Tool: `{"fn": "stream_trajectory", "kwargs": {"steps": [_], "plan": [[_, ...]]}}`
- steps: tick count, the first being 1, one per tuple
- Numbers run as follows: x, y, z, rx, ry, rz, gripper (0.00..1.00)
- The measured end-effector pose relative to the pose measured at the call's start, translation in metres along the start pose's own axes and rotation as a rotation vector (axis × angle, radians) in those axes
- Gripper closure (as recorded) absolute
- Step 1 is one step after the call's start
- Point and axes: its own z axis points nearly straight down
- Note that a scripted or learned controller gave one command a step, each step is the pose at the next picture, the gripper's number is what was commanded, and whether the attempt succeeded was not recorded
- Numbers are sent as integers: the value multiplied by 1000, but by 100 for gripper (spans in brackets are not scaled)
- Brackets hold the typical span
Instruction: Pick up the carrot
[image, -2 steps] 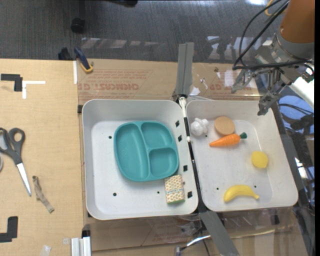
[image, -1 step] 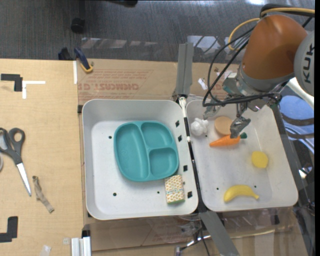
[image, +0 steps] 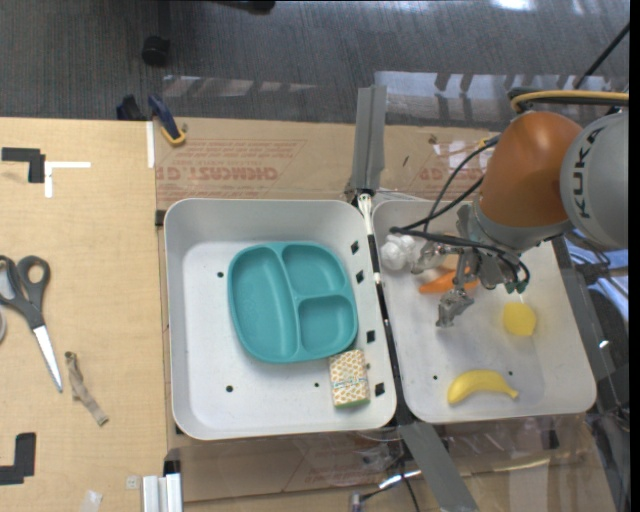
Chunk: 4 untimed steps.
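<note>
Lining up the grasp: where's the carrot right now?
The carrot lies in the right bin, toward its upper left, beside a white object and just left of the gripper.

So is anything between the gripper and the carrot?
Nothing visible. The gripper hangs right beside the carrot in the right bin, and the white object lies on the carrot's far side.

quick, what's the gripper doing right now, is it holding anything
Gripper: over the right bin, right beside the carrot; whether it is open, closed or gripping anything cannot be told.
</note>
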Motion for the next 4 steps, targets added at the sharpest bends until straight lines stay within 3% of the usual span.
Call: {"fn": "stream_trajectory", "kwargs": {"steps": [1,2,3,4], "plan": [[-4,-31,-1,1,-2,24,0],[-10,-60,-1,1,-3,-78,0],[-28,-15,-1,0,-3,-19,0],[-30,-15,-12,2,-9,-21,100]]}}
